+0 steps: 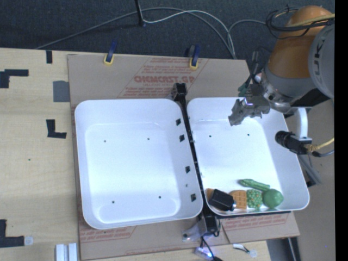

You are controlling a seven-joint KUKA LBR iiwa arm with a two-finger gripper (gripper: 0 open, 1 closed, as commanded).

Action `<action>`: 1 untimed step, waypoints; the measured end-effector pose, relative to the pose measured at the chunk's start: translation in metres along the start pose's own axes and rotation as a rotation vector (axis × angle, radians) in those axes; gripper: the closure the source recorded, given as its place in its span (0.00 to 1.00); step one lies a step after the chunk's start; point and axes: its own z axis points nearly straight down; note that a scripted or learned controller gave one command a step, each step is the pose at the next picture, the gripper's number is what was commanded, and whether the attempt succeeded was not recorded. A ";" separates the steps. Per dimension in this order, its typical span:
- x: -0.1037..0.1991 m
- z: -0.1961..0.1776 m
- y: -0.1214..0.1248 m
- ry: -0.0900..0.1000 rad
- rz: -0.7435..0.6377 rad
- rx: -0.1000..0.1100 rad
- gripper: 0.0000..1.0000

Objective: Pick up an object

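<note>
Several small objects lie along the near edge of the right bin: a black block, an orange piece, a green bumpy piece, a green ball and a long green pod. My gripper hangs over the far part of the right bin, well away from these objects. I see nothing between its fingers.
The left bin sits beside the right one, with black clips along the shared wall. Both rest on a cardboard sheet held by two clamps at the back. Cables run across the dark floor behind.
</note>
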 end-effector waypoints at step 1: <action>0.059 -0.001 0.015 0.001 -0.002 -0.001 1.00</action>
